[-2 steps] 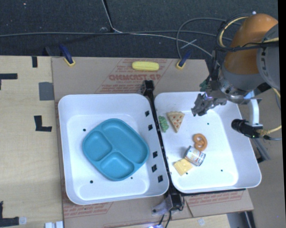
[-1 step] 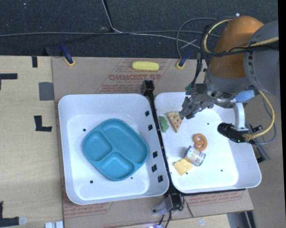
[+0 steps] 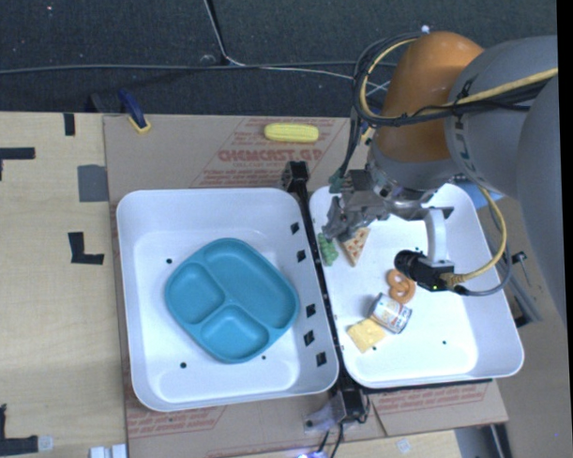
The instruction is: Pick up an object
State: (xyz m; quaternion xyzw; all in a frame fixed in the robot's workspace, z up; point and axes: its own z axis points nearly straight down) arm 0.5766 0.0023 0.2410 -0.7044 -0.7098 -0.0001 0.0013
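Sitting mid-left, a blue divided tray (image 3: 231,299) fills the left bin (image 3: 136,219). Centre frame, the gripper (image 3: 341,229) hovers at the right bin's (image 3: 488,357) left edge, over a tan cracker wedge (image 3: 356,245); its grip state I cannot tell. Lower right: pretzel (image 3: 399,285), small can (image 3: 391,314), yellow block (image 3: 366,335), open white floor rightward.

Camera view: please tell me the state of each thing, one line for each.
Blue divided tray: flat in left bin, right way up.
Small can: on its side in right bin.
Pretzel: flat, beside the can.
Yellow banana: on cardboard, outside both bins.
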